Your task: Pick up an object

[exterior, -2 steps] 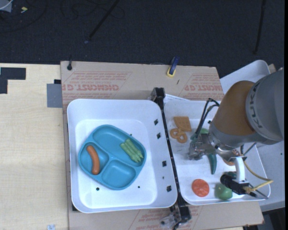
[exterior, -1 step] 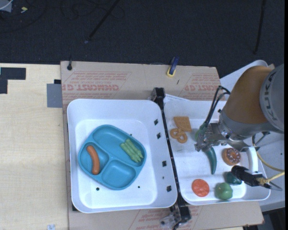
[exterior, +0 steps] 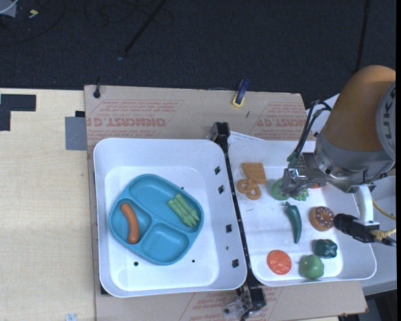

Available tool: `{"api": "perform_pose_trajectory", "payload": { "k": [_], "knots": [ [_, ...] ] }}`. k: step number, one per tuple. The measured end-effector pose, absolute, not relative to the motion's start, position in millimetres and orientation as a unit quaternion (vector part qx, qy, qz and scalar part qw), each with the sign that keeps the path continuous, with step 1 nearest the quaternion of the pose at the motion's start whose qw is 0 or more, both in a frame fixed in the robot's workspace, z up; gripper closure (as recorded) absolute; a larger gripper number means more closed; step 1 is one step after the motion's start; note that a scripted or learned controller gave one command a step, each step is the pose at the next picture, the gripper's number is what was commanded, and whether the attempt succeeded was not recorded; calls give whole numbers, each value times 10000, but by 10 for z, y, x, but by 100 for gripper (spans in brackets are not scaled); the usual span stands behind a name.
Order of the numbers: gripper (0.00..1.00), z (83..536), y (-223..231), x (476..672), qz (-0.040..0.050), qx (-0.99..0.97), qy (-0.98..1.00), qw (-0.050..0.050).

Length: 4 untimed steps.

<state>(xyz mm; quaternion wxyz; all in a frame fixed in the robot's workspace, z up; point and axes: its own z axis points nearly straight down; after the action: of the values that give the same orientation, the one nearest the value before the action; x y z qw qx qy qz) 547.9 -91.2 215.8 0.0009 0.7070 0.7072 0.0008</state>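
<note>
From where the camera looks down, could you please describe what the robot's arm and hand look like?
The arm is bulky and rounded: a broad orange band above a grey wrist section, with part of a dark letter marking at its right edge. Thin dark cables run down its left side towards the hand, a small metallic grey and black assembly.

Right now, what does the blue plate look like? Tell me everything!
The plate is bright blue, smooth and shiny like plastic, with rounded corners and raised ridges that split it into three sections. It lies flat in the left bin, turned at a slant to the bin's walls. A hot dog rests in its left section, and green beans lie in its upper right section. The bottom section holds nothing. The tool is over the other bin, far from it.
</note>
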Motion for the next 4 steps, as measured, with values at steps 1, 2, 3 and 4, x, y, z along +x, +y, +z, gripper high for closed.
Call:
{"api": "perform_pose_trajectory", "payload": {
  "k": [1, 2, 3, 4],
  "knots": [
    [100, 2278, -915, 5481, -1, 7068, 7074, -5],
    [100, 2167, -386, 5324, -11, 7060, 7082, -26],
    [100, 2199, 4, 5153, -12, 7064, 7078, -23],
    [100, 2213, 415, 4984, -13, 7060, 7082, -24]
  ]
}}
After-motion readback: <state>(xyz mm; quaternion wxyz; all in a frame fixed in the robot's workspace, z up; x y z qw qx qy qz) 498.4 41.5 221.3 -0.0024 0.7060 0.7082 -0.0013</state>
